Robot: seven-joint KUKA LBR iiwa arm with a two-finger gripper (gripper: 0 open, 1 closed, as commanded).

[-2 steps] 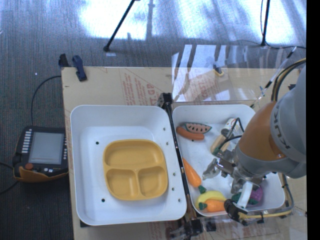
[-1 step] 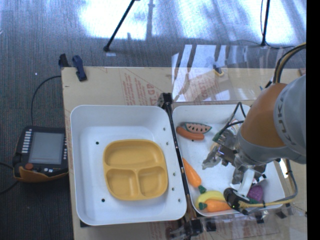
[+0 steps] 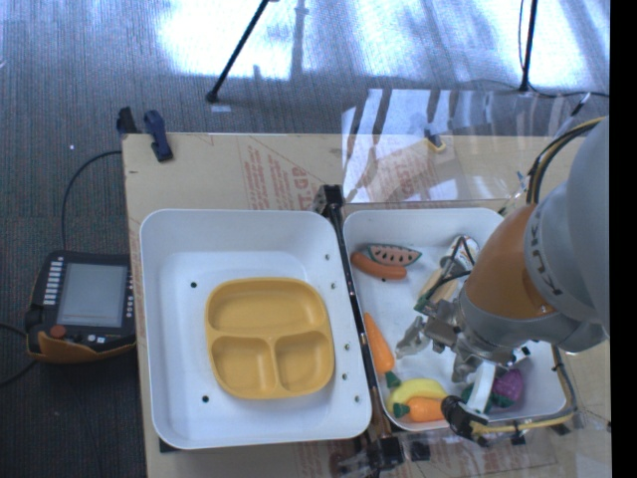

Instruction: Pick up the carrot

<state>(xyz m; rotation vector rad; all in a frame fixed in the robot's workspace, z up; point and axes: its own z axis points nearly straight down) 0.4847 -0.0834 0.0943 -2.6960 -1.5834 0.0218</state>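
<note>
The carrot [image 3: 377,344] lies in the right bin [image 3: 418,210] along its 9 o'clock wall, orange tip toward 12, green top toward 6. A watermelon slice [image 3: 385,260] sits at 11 o'clock in that bin, well apart from the carrot. At 6 to 7 o'clock a banana [image 3: 418,390] lies just beside the carrot's green end, touching a smaller orange piece [image 3: 426,409]. A purple piece [image 3: 509,386] sits at 5 o'clock, partly hidden by the arm. The left bin [image 3: 159,267] holds a yellow plate [image 3: 264,312]. Both bins rest on the bench [image 3: 249,167]. The claw [image 3: 426,339] hangs over the right bin's middle, at 3 o'clock of the carrot and near it, with nothing visibly in its grasp. Whether it is spread or pressed together cannot be told.
</note>
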